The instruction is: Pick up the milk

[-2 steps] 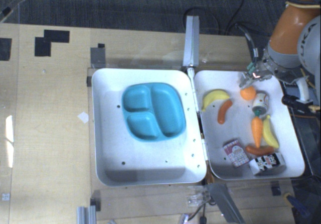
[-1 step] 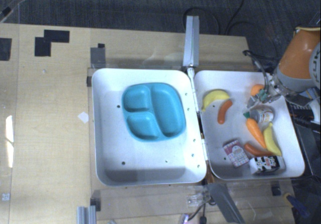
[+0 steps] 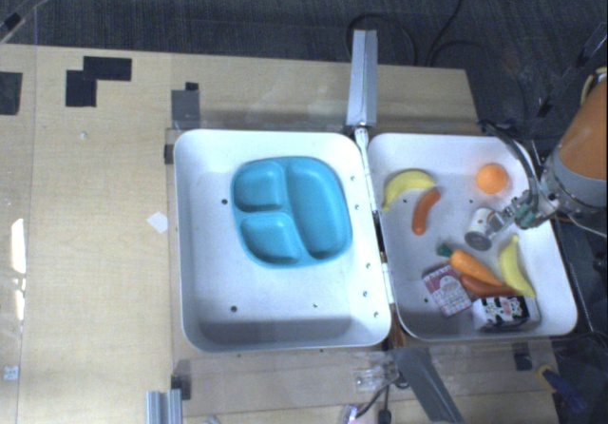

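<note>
The milk is a small white carton with black patches, lying at the front right corner of the right bin. My gripper reaches in from the right and hangs low over the middle of that bin, well behind the milk and apart from it. Nothing shows in the gripper.
Around the gripper lie an orange, a banana, a red-orange sausage, a carrot and a second banana. A red packet lies left of the milk. The left bin holds a blue divided plate.
</note>
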Robot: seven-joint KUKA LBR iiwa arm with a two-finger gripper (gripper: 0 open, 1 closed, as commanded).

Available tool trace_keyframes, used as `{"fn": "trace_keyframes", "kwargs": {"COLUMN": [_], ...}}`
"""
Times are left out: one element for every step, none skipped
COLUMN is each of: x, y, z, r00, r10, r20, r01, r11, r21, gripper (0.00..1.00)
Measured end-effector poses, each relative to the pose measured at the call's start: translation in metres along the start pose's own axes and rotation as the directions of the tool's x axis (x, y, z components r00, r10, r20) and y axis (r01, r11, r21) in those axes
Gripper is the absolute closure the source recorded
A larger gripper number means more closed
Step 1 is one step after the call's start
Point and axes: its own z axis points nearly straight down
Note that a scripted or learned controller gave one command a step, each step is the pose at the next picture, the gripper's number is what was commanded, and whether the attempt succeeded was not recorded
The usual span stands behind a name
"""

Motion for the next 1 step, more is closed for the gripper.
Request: {"fn": "trace_keyframes", "kwargs": {"x": [0.0002], "y": [0.0000], "z": [0.0003], "r00": [1.000], "r10": [0.000], "r20": [0.000], "r01": [0.000], "r11": [1.000], "r21": [0.000], "gripper": [0.00]}}
